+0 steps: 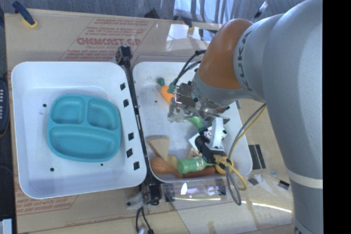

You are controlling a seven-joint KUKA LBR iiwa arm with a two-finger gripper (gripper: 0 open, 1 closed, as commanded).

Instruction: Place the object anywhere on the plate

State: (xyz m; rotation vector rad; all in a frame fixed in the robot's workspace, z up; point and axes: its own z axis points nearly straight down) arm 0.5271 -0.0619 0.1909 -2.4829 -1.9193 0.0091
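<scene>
The orange carrot-like toy lies in the right bin, far from the teal plate. The gripper hovers just beside it; its state I cannot tell. It should centre over the toy before descending.

Robotics lab, two white bins clamped on a cardboard-covered bench (printed lettering), loose cables

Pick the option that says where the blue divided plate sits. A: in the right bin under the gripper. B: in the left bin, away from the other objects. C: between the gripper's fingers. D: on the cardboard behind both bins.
B: the blue divided plate lies flat in the left bin, while the gripper hangs over the right bin, where the small objects lie.
</scene>
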